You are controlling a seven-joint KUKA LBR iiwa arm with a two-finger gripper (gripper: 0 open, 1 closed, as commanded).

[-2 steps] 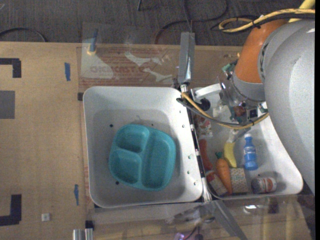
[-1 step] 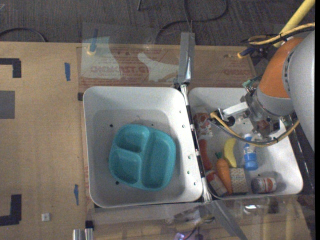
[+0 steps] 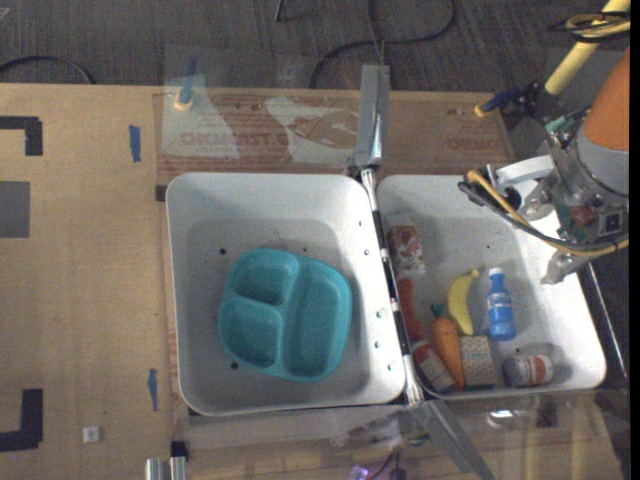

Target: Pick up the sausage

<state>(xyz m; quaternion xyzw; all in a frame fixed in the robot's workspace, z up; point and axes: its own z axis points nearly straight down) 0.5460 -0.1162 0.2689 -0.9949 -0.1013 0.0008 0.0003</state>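
The sausage [image 3: 409, 309] is a thin reddish-brown stick. It lies lengthwise along the left wall of the right bin [image 3: 570, 340], just below a small printed packet [image 3: 405, 247]. My gripper [image 3: 560, 261] hangs over the right bin's right edge, well to the right of the sausage and apart from it. Nothing is visibly held in it. The grey wrist with its orange band [image 3: 610, 118] and looped cables sits above it at the upper right.
In the right bin lie a banana [image 3: 461, 302], a blue bottle [image 3: 499, 306], a carrot [image 3: 449, 348], a small box [image 3: 478, 360] and a can [image 3: 527, 370]. The left bin [image 3: 190, 218] holds a teal divided plate [image 3: 286, 312].
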